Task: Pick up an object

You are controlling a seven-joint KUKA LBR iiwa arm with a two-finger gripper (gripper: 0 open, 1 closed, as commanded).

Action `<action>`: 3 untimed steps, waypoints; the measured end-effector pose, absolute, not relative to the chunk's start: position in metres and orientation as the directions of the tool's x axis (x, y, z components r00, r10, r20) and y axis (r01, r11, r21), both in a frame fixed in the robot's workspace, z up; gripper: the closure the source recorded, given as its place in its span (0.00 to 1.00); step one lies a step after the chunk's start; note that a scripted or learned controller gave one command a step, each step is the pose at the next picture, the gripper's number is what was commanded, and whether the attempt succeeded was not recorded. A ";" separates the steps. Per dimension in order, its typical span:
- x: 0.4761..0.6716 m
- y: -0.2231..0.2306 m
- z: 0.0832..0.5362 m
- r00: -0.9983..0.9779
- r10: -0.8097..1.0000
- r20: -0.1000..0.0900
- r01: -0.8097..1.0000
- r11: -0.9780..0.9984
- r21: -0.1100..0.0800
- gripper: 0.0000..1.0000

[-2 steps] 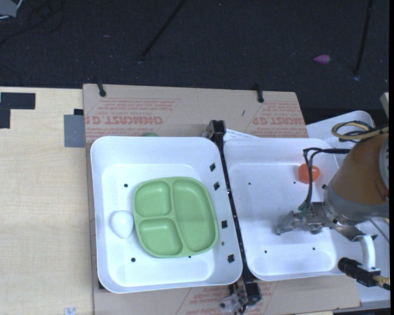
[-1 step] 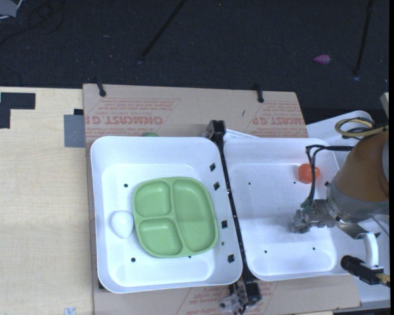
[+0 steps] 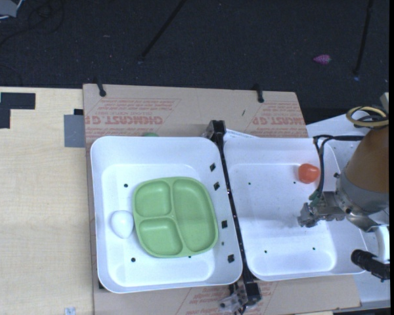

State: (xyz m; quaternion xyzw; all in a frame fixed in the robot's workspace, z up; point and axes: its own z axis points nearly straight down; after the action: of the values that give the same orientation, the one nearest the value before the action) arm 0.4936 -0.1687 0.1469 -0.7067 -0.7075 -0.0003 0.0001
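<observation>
A small orange ball (image 3: 308, 172) lies in the right bin (image 3: 276, 254), near its far right corner. My gripper (image 3: 313, 214) hangs low over the right side of that bin, a short way in front of the ball and apart from it. In the left bin (image 3: 111, 156) rests a green three-compartment plate (image 3: 175, 216), with a white egg-shaped object (image 3: 122, 224) against its left edge.
The arm, with its orange band (image 3: 374, 163), comes in over the right bin's right wall. A black divider clip strip (image 3: 224, 202) runs between the two bins. Cardboard (image 3: 184, 113) lies under the bins, and a wooden bench top (image 3: 33, 202) is to the left.
</observation>
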 end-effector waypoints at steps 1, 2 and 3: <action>0.497 -0.163 0.191 -0.001 1.000 0.000 1.000 0.001 0.002 1.00; 0.498 -0.164 0.244 -0.001 1.000 -0.001 1.000 0.001 0.003 1.00; 0.512 -0.113 0.230 -0.004 1.000 0.002 1.000 0.004 -0.004 1.00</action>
State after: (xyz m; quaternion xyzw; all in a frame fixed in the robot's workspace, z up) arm 0.5123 -0.1131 0.2301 -0.7058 -0.7084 0.0007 0.0022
